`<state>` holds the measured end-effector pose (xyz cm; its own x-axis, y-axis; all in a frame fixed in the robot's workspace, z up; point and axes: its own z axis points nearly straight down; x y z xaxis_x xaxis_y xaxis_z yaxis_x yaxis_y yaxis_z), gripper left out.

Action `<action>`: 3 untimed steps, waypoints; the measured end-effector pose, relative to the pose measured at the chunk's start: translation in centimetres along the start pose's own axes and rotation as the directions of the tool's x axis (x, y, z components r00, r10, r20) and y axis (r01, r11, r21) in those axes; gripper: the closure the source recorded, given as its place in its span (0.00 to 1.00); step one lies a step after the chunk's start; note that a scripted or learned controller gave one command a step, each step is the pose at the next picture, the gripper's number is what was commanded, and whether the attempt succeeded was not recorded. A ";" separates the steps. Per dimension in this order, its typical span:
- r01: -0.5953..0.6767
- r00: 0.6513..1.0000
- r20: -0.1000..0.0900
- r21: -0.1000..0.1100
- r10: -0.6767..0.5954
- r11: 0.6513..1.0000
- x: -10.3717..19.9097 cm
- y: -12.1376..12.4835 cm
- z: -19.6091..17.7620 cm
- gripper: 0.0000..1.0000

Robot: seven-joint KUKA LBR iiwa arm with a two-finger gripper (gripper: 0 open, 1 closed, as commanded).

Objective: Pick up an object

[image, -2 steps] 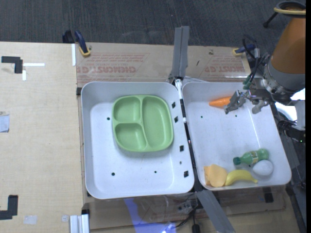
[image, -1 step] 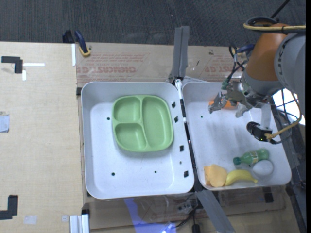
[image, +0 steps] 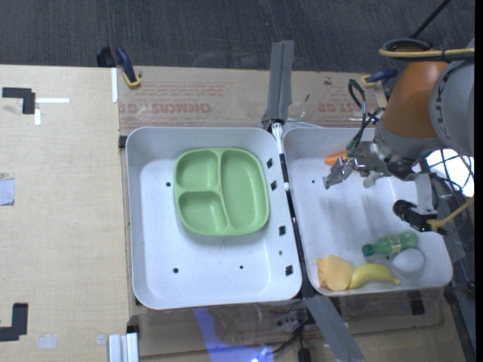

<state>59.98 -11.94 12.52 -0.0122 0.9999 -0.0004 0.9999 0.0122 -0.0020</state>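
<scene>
The gripper point(image: 337, 173) hangs over the back part of the right bin point(image: 332, 228), and its thin fingers look a little apart with nothing between them, though they are small and hard to see well. The things to pick up sit far from it, bunched in the front right corner of that bin: a yellow banana point(image: 375, 275), a pale orange lump point(image: 334, 272) touching the banana's end, a green bottle point(image: 390, 244) lying on its side, and a round white thing point(image: 410, 261) just beside the bottle. A small orange bit point(image: 332, 158) lies near the gripper. Because the things are packed close, the fingers could bump one and push another away. The bottle could roll. The corner walls could block the fingers. The left bin point(image: 151, 240) holds a green divided plate point(image: 222, 191).
</scene>
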 end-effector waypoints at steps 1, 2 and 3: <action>-0.116 0.993 0.000 0.006 0.116 0.993 -0.1 5.7 3.5 0.00; -0.174 0.985 0.001 -0.001 0.174 0.985 -1.3 2.6 3.3 0.00; -0.210 0.978 0.001 -0.001 0.210 0.978 2.2 5.9 3.3 0.00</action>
<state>65.82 -9.67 9.20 0.1978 0.9802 -0.0014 0.9802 -0.1978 -0.0006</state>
